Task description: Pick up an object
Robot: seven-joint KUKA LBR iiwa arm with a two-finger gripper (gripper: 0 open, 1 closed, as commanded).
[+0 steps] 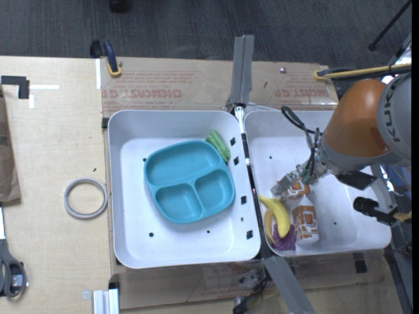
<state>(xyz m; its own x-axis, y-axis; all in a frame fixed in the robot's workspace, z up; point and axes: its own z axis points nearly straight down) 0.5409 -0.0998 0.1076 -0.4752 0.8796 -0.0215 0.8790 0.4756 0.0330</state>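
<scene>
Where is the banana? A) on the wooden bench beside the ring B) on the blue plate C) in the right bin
C: the banana lies in the right bin, next to a small carton, while the blue plate sits in the left bin.

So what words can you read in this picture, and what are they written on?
"KUK", the start of a longer name: on the arm, at the right edge.
Red print on the cardboard behind the bins: upside down, too blurred to read.
Print on the orange and white packet: too small to read.

yellow banana [277, 214], orange-white carton [305, 222], right bin
</scene>
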